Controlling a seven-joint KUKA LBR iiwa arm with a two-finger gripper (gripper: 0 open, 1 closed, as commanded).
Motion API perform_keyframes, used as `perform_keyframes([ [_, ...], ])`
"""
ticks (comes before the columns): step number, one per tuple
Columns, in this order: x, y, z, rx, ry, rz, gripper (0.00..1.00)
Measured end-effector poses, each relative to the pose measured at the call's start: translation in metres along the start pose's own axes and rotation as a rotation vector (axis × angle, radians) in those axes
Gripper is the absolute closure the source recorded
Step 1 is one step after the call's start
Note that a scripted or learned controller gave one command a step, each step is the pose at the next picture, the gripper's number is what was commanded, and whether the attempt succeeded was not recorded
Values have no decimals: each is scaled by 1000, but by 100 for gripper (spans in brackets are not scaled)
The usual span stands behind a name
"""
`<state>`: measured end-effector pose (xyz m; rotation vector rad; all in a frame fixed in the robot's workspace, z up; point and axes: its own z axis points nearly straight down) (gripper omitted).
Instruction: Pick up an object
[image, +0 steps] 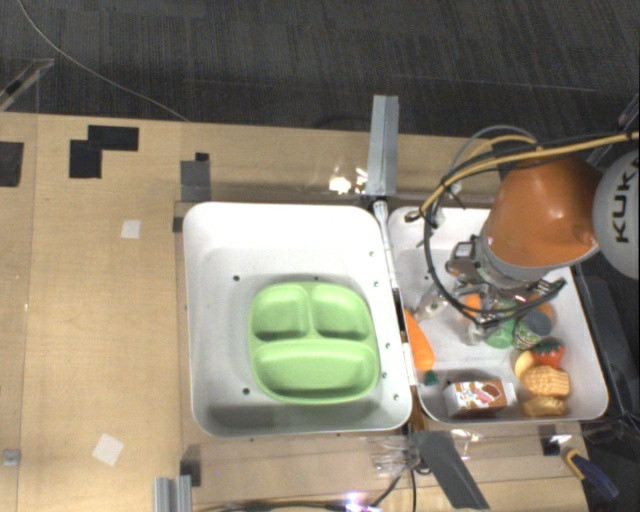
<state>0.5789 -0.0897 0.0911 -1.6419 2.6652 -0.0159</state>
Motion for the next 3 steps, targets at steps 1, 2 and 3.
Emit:
perform_keyframes([
  [1,-8,-17,1,-3,-3,-56,0],
  [2,8,-12,1,1,-6,-453,0],
  [3,14,-4,0,3,-6,-641,0],
])
